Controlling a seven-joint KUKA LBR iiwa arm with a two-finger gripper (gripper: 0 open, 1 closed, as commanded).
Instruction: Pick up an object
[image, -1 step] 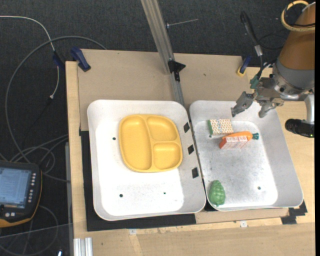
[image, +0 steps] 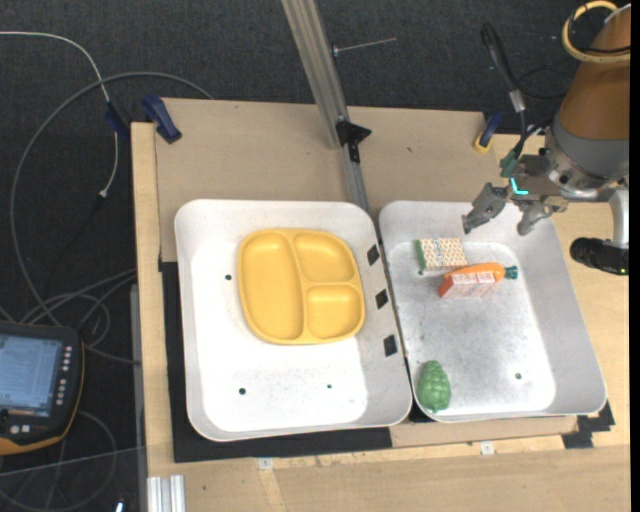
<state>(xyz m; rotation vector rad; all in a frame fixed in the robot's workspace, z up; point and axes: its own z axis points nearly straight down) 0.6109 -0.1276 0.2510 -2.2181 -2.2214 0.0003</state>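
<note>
Orange box (image: 470, 279) below seemingly empty tool (image: 507, 211)

You're looking down on a tan bench (image: 250, 150) over dark carpet (image: 60, 150) — loose cables (image: 70, 60) trail left, past a handheld screen (image: 35, 385).

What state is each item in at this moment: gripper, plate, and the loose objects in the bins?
Gripper: open, fingers spread, holding nothing, above the right bin's far edge.
Yellow divided plate: lying flat in the left bin, compartments bare.
Patterned box: lying in the right bin, touching the orange carton.
Orange carton: lying on its side.
Green toy: resting at the right bin's near edge.
</note>
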